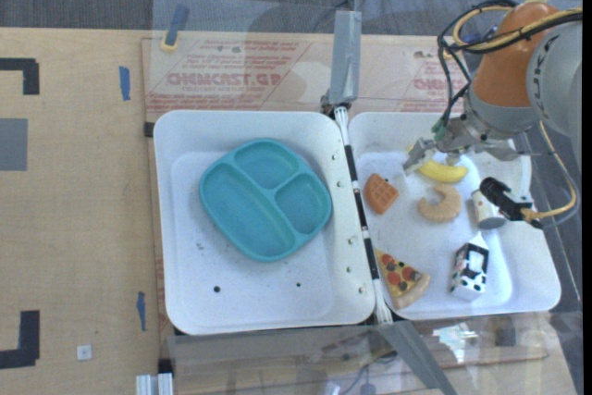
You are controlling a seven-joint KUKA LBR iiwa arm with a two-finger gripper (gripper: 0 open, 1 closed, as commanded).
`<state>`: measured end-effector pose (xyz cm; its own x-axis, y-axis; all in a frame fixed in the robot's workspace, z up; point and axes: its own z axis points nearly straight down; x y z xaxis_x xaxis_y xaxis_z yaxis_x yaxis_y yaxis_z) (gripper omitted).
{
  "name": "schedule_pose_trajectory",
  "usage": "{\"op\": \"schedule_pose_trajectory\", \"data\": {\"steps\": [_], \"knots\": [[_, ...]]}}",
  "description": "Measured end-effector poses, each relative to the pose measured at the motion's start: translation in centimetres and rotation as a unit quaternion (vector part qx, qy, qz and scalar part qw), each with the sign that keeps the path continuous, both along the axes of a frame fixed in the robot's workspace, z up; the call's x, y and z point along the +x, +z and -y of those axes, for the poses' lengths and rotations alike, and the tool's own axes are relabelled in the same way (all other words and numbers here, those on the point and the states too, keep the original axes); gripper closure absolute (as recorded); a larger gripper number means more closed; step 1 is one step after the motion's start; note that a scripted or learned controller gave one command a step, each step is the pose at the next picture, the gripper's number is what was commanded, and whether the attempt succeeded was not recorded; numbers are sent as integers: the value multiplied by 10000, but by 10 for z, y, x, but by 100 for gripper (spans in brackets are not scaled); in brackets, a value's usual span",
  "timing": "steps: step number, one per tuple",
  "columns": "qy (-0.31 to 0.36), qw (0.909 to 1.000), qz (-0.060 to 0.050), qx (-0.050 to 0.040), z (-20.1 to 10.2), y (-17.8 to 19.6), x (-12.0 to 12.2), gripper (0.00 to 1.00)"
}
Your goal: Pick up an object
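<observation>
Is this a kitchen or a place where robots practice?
Probably a robot practice bench, not a kitchen. A robot arm reaches over two white bins holding toy food like a banana and pizza slice, with tape marks on the bench.

Red letters run across a clear sheet [277, 69] that lies on the desk [74, 199] just past the far edge of the left bin [176, 291]. The big word looks like "CHEMCAST GP". The small red lines above and below it are too tiny to read. More red print sits on the sheet past the right bin [536, 291], but it is too blurry to read.
</observation>
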<state>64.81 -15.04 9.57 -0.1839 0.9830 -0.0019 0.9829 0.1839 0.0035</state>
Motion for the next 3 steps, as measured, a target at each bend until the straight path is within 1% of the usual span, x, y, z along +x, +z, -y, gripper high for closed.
{"op": "schedule_pose_trajectory", "data": {"steps": [1,2,3], "knots": [[336,9994,4,-6,-2,-8,21,0],[344,9994,42,-8,-3,4,23,100],[52,10000,0,-2,-42,77,19,100]]}}
